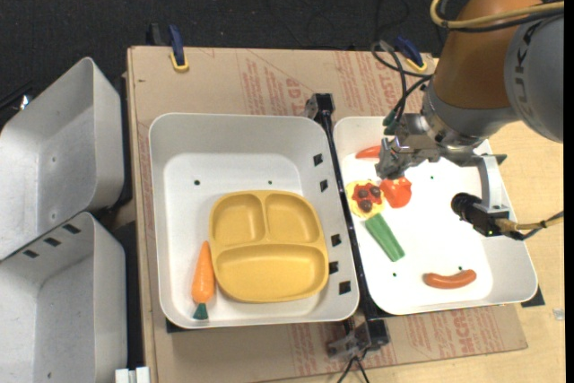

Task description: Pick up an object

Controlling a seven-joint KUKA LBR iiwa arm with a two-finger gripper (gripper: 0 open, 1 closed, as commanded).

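Note:
In the right bin point(502, 278) lie several toy foods. A red pepper-like piece point(397, 191) sits beside a yellow slice with red dots point(363, 198). A green stick point(384, 238) lies below them, and a brown sausage point(450, 279) rests near the front edge. A small red piece point(367, 152) is at the back left. My gripper point(393, 164) hangs over the bin's left part, just behind and above the red pepper-like piece. Nothing shows held in it.
The left bin point(179, 193) holds a yellow divided plate point(269, 245) and a carrot point(204, 275) to the plate's left. A black divider runs between the two bins. A black fitting point(468, 209) on the arm hangs over the right bin's right side.

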